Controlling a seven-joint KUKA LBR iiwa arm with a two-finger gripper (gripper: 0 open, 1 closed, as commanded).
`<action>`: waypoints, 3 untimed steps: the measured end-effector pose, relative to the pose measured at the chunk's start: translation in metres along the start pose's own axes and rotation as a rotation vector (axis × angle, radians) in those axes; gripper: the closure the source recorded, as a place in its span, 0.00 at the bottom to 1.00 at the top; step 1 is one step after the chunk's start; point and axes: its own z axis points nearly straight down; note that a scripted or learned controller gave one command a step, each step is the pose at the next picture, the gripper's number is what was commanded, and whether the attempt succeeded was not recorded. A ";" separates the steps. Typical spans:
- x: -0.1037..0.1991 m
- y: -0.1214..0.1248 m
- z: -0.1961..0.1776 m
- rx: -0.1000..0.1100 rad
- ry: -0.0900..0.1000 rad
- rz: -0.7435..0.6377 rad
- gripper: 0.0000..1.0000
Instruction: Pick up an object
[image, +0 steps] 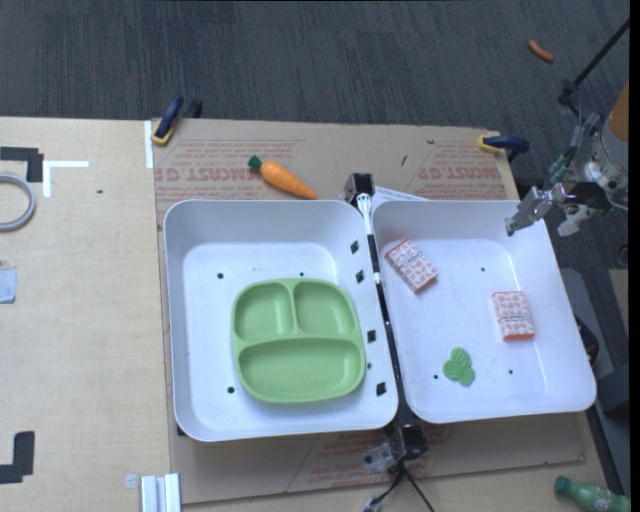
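The right bin holds a pink-and-white packet near its far left corner. A second pink packet lies toward its right side, and a small green leafy piece sits near its front. A green divided plate lies in the left bin. My gripper hangs over the right bin's far right corner, above and to the right of the packets. It is open, with nothing between its fingers.
An orange carrot lies on the cardboard behind the left bin. Blue-and-yellow clamps grip the cardboard's far corners. A green bottle lies at the front right, off the bins.
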 end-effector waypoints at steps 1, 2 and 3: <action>0.015 -0.062 0.103 -0.002 0.000 -0.341 0.00; -0.019 -0.065 0.151 -0.009 -0.003 -0.636 0.00; -0.021 -0.062 0.140 -0.019 -0.015 -0.632 1.00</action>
